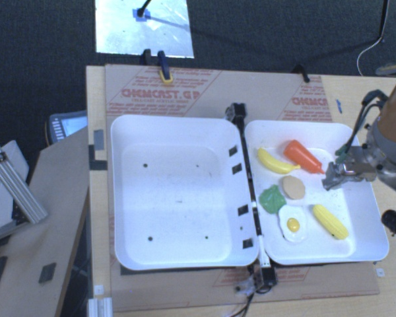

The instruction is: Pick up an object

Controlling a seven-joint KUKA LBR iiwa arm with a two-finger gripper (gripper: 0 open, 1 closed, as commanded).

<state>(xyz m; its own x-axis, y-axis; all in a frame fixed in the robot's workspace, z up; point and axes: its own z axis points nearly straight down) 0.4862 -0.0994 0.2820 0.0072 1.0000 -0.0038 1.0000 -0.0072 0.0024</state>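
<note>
Progress on the pick looks early to me: nothing is lifted, and all the toy food lies on the floor of the right bin [366, 246], while the left bin [122, 197] sits beside it on the counter [96, 98]. From my remote seat I see the gripper [332, 177] at the right of the frame, low over the right bin's far side, just right of the orange carrot [302, 156] and up and right of the tan round piece [293, 188]. I cannot tell whether the gripper is released or clenched; it is too small and dark against the bin, and I see nothing caught in it. What is left, as I judge it, is nearly everything: settle on one item, close on it and raise it clear. The candidates are close together in the middle of the right bin. The carrot lies tilted, its pointed end toward the gripper. A yellow banana [276, 162] lies just left of it, curved and slim. Below them the tan piece touches a green leafy piece [272, 200], and a fried egg [292, 224] lies flat just under those two. A yellow corn cob [330, 220] rests lower right, apart from the rest. The carrot seems the nearest target, and the flat egg looks hardest to grip.
</note>
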